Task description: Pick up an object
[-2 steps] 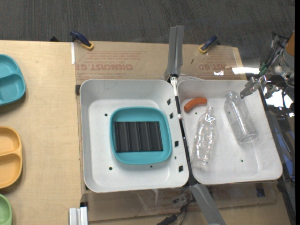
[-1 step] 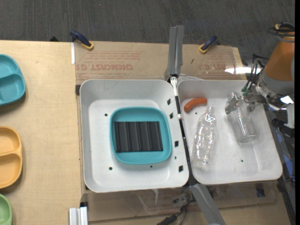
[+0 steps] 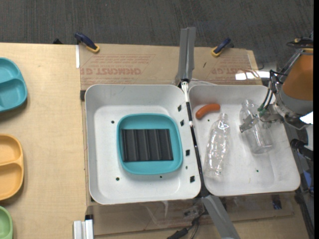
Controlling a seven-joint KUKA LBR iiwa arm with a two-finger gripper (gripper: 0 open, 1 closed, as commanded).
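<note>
The right bin (image 3: pixel 279 180) holds three things. An orange sausage-shaped piece (image 3: pixel 207 110) lies near its back left corner. A crushed clear plastic bottle (image 3: pixel 216 144) lies lengthwise left of the middle. A clear plastic cup (image 3: pixel 255 131) lies on its side toward the right. My gripper (image 3: pixel 258 117) reaches in from the right, low over the cup's upper end, and the clear plastic blurs its tip. The orange band of the arm (image 3: pixel 300 78) sits above the bin's right rim. The left bin (image 3: pixel 99 178) carries a teal tray (image 3: pixel 149 144) with a dark ridged insert.
Teal (image 3: pixel 11 89), orange (image 3: pixel 10 166) and green (image 3: pixel 4 224) divided plates lie along the bench's left edge. A grey post (image 3: pixel 186 54) stands behind the seam between the bins. Two clamps (image 3: pixel 87 42) (image 3: pixel 221 47) hold the cardboard at the back.
</note>
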